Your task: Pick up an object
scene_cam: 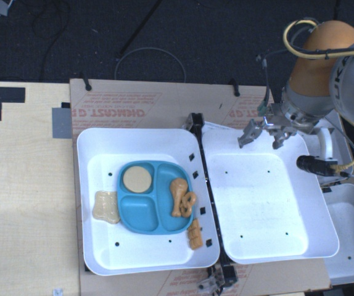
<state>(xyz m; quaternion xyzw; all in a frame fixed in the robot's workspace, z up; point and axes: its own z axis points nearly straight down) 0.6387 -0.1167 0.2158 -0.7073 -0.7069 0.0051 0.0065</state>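
In the left bin (97, 147) lies a blue divided plate (152, 197). A round tan disc (137, 179) rests in the plate's upper left compartment, and a tan twisted pastry piece (182, 197) lies in its right compartment. A pale bread-like slice (106, 206) sits just left of the plate on the bin floor. A small brown piece (195, 234) lies by the plate's lower right corner. My gripper (264, 135) hovers over the far edge of the right bin (269, 227), open, with nothing between its fingers.
A black divider strip (203, 184) runs between the two bins. Both bins sit on a cardboard sheet (140, 106). A pale wooden bench surface (23, 190) extends to the left. Cables lie on the dark floor beyond.
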